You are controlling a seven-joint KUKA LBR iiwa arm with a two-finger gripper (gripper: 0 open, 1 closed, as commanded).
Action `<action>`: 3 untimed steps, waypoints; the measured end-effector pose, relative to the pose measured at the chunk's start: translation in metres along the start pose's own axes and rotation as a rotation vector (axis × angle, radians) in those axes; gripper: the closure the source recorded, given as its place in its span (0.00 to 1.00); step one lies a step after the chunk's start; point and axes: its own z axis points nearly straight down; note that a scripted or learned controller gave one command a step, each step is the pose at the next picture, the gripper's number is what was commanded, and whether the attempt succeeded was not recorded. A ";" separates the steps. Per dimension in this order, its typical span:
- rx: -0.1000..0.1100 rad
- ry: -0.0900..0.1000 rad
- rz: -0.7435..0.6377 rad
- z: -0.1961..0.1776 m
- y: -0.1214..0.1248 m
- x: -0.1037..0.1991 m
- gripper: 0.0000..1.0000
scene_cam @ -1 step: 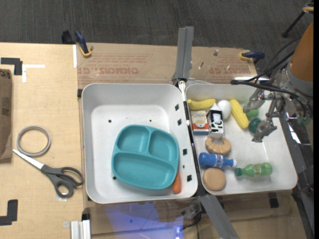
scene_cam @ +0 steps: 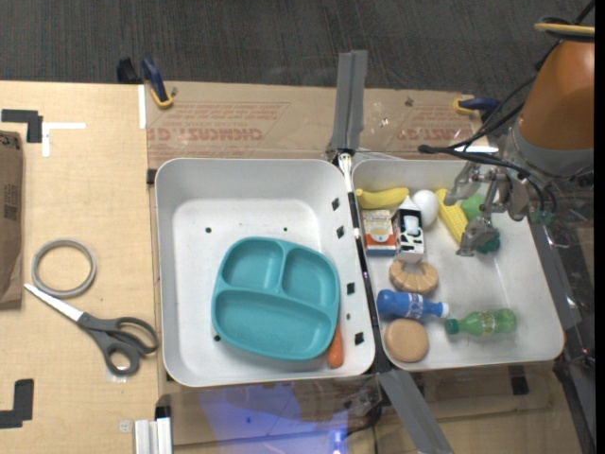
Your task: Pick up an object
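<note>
The pincer (scene_cam: 480, 233) hangs low in the right bin (scene_cam: 529, 348), beside the corn cob (scene_cam: 451, 218). Whether it is clenched is impossible to tell. Nothing looks lifted, so the pick remains undone.

On the bench (scene_cam: 76, 159) we see a roll of tape (scene_cam: 63, 267) lying just above a pair of grey-handled scissors (scene_cam: 99, 327), both left of the bins. A brown paper bag (scene_cam: 9, 218) sits at the left edge. Behind the bins, blue clamps (scene_cam: 156, 81) pin a cardboard sheet (scene_cam: 241, 126).
</note>
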 end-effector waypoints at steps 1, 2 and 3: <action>0.001 -0.003 -0.046 0.094 -0.031 -0.029 0.00; -0.001 -0.001 0.032 0.095 -0.041 -0.018 0.00; 0.002 -0.006 0.028 0.084 -0.041 -0.020 1.00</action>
